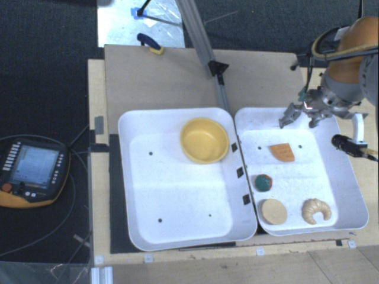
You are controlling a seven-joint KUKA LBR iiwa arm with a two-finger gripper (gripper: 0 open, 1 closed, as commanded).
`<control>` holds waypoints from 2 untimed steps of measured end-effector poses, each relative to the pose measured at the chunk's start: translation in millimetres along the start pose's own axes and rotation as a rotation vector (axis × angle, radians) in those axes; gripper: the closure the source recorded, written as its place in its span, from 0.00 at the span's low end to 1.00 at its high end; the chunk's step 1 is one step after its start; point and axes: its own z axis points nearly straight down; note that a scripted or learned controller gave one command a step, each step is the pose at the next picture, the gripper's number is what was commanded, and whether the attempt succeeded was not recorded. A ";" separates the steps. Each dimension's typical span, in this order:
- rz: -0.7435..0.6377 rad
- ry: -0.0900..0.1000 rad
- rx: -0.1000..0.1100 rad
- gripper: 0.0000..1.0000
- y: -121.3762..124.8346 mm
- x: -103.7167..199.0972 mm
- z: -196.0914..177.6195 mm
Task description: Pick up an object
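Pincer [302, 118] open, two dark fingers splayed apart, nothing between them, poised over the far edge of the right bin [346, 176]. Just near of it and slightly to the left, well below the fingers: an orange wedge-shaped piece [283, 152], flat on the bin floor, the closest candidate. Nearer again, a small dark green and red ball [263, 183], then a pale round disc [273, 211] and a tan croissant [316, 210] side by side at the near end. In the left bin [142, 218], a yellow bowl [205, 139] by the far right corner, well apart from the pincer.

Likely trouble, judged from this layout: the wedge lies thin and flat, so fingers closing a little high could skim over it and shut on air. Coming down off-centre could nudge it sideways. A drop so close to the far wall risks a finger striking the rim. The ball could roll away at first contact. Disc and croissant sit near each other, so a wide approach there could disturb both. A black cable fitting [346, 145] on the arm hangs over the bin's right side and could snag the rim.
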 end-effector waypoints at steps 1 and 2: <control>0.000 0.000 -0.001 0.00 -1.2 -1.5 41.9; -0.001 -0.002 -0.007 1.00 0.2 -1.7 28.5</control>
